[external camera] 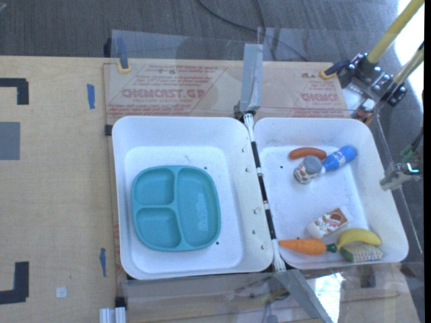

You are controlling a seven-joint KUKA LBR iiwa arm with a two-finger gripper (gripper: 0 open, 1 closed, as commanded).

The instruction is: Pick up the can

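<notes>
The can [308, 170] lies tipped in the right bin [369, 180], touching a blue bottle [339, 157], a sausage [307, 153] just beside; the hand's state cannot be told; it should descend straddling the can, clear of both

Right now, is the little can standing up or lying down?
Lying down. The can rests on its side on the right bin floor, one round end facing the camera, beside the blue bottle.

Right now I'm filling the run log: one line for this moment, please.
task: pick up can | can: lying in right bin, between sausage and blue bottle | left bin: teal tray | status: not picked
</notes>
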